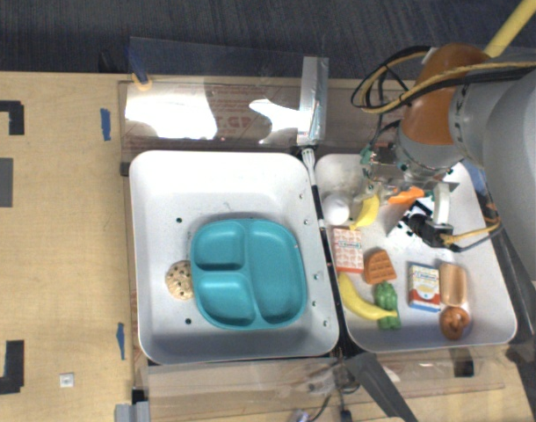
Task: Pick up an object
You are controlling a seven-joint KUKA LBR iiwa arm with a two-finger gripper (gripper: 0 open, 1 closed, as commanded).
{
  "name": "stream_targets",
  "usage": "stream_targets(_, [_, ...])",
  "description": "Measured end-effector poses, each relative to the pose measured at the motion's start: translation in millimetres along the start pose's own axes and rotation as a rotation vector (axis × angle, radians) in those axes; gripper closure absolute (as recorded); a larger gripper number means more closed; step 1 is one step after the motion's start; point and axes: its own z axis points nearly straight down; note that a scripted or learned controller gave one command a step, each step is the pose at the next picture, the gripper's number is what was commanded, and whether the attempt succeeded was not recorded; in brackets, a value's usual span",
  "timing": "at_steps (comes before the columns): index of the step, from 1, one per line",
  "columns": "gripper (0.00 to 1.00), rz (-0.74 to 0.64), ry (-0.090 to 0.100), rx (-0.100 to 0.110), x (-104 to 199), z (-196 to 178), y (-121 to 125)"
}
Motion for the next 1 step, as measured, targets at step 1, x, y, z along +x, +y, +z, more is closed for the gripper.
stream_targets(1, [1.00,0.064,0.002,-0.002,50.6,-149.5,-43.1])
